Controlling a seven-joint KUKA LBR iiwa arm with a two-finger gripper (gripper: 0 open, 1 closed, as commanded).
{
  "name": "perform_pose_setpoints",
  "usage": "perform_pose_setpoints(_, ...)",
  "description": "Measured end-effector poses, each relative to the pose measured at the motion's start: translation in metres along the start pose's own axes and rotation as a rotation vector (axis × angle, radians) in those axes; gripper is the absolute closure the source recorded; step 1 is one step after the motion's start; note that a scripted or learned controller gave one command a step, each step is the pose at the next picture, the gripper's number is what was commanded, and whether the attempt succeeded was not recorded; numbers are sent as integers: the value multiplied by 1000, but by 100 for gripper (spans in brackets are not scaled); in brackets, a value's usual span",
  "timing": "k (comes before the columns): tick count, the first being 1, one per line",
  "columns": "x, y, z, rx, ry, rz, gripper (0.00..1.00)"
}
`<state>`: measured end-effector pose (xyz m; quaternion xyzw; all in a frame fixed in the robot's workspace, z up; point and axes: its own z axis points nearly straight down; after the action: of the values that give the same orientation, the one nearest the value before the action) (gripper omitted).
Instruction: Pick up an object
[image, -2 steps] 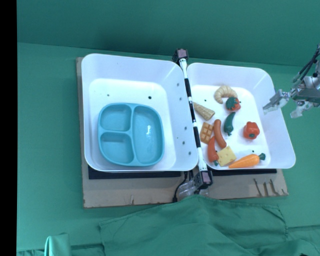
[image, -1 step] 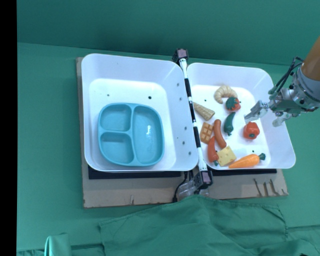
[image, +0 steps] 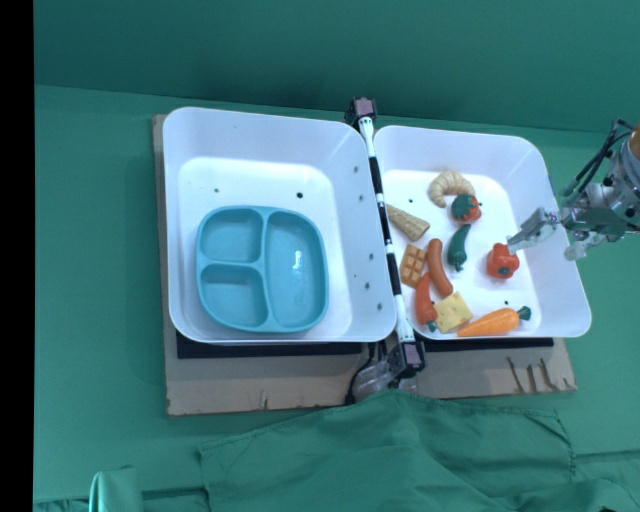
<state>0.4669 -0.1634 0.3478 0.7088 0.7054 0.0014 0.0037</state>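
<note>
Above the right bin (image: 560, 300) at its right rim, gripper (image: 551, 238) with fingers spread and nothing between them, red toy pepper (image: 503, 261) just beside its left fingertip, carrot (image: 493, 322) nearer the bin's front edge

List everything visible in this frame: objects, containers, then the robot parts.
left bin: 1, white, left half of bench
divided plate: 1, teal, three compartments, in left bin
right bin: 1, white, right half of bench
croissant: 1, tan, top of right bin
peppers: 2, red, one beside the croissant, one at right
cone: 1, tan, near the divider
chilli: 1, dark green, centre
waffle: 1, orange-brown
sausages: 2, red-orange, centre and lower left
cheese: 1, yellow, bottom
carrot: 1, orange, bottom right
cloth: 1, green, foreground
gripper: 1, grey, over right bin's right edge
</note>
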Motion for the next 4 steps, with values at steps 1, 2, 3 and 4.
perform_pose_setpoints(1, -24, 99, -21, -5, -4, -4, 0)
perform_pose_setpoints(2, -16, 171, 53, 4, 0, -5, 0)
perform_pose_setpoints(3, -22, 236, 104, -1, -2, -4, 0)
perform_pose_setpoints(4, -23, 153, 164, 10, 2, 2, 0)
